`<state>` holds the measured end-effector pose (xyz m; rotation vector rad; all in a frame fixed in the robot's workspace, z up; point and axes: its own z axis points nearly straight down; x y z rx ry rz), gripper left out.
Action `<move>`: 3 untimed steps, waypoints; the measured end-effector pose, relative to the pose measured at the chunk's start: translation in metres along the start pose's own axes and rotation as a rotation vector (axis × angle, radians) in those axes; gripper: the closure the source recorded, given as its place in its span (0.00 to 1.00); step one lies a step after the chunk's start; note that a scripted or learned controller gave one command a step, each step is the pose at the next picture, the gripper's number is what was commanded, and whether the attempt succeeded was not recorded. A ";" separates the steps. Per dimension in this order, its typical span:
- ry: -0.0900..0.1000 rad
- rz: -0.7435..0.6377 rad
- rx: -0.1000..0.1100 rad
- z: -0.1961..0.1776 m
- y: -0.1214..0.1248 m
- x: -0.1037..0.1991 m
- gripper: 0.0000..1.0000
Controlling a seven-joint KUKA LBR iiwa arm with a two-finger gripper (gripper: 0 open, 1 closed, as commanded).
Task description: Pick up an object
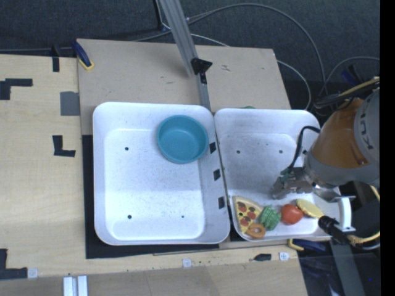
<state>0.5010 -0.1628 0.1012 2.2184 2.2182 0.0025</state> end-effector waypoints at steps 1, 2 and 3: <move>0.001 -0.001 0.001 -0.052 0.011 0.004 1.00; 0.001 0.000 0.001 -0.105 0.011 -0.006 1.00; 0.001 0.000 0.000 -0.160 0.005 -0.014 1.00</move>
